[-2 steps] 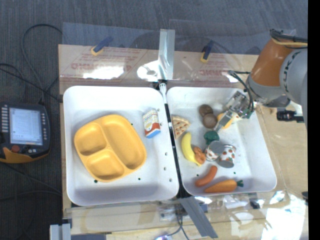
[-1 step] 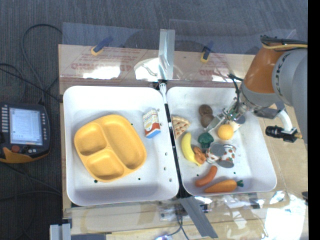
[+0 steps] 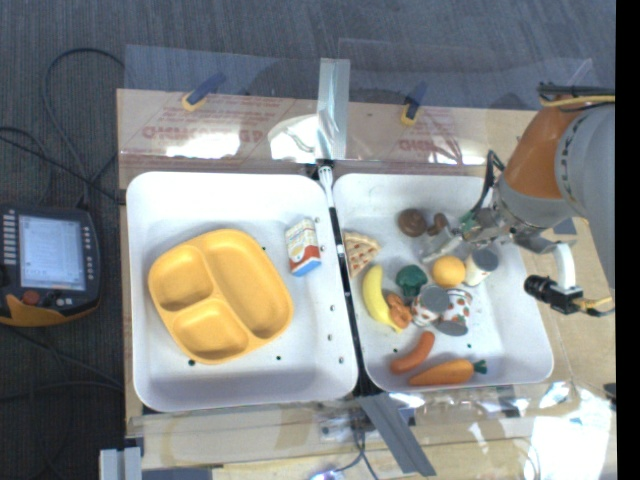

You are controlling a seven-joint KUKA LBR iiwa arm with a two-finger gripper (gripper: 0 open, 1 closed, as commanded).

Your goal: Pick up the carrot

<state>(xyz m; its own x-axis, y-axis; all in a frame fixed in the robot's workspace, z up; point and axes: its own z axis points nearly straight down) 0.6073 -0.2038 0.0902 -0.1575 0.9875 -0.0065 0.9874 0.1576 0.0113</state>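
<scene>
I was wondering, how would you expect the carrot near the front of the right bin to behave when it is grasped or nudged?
The carrot looks like smooth moulded plastic, so it is probably stiff and light, and perhaps slippery. Its rounded, tapered body lies flat, so a nudge may well roll or swing it. The sausage lies close beside it and would likely get bumped.

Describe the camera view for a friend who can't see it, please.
A grey robot arm's gripper hovers over toy food in the right white bin, far from the orange carrot by its near edge. The left white bin holds a yellow divided tray.
</scene>
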